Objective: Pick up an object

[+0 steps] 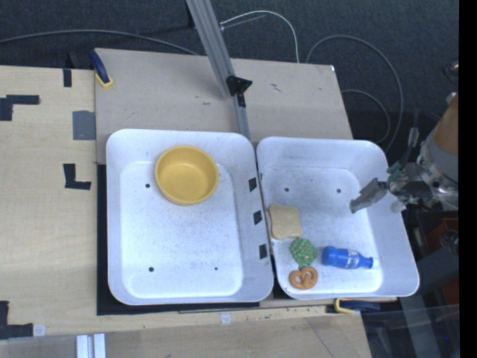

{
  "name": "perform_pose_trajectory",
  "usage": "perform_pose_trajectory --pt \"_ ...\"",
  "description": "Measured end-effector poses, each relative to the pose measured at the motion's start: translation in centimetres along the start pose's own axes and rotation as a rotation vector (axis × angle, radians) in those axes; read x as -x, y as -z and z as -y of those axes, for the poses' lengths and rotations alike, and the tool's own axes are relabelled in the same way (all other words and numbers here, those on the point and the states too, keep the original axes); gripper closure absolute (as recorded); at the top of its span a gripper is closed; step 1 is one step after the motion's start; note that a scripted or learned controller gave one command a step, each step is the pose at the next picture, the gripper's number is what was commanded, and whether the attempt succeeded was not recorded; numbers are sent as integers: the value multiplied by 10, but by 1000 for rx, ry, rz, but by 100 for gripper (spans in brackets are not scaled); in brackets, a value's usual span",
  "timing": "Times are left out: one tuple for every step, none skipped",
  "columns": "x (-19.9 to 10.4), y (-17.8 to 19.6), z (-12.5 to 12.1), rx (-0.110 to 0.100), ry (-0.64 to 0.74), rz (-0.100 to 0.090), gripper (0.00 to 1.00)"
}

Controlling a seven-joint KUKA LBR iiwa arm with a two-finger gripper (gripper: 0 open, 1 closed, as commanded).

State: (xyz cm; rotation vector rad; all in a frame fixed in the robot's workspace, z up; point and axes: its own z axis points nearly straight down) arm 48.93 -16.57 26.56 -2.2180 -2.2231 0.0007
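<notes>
A: What is sitting in the two bins?

B: The left bin (127,222) is holding a round yellow bowl (186,174), smooth and plastic-looking, resting near its upper middle. The right bin (320,155) is carrying four small things along its lower left: a squarish tan sponge (285,221) with a soft, matte face; a knobbly green toy (302,250) just below it; a twisted brown pretzel (303,277) lying at the bin's bottom edge; and a glossy blue bottle (346,258) lying on its side just right of the green toy. Both bins are shallow, white, with rounded corners and a speckled floor, and they are sitting side by side on a pale wooden tabletop (45,200).

A: And where is the claw?

B: The claw (367,197) is hanging over the right bin's right side, reaching in from the right edge. One grey finger is pointing left and downward; I cannot tell whether the fingers are apart or together, and nothing is showing between them.

A: How are the objects lying relative to it?

B: The blue bottle is lying nearest, below the claw and apart from it. The sponge is sitting well to the claw's left.
</notes>
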Motion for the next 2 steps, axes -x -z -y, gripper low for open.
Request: perform_pose_trajectory --pt "0 0 0 0 0 0 0" --pt "-6 -45 -1 -5 -1 -1 0"
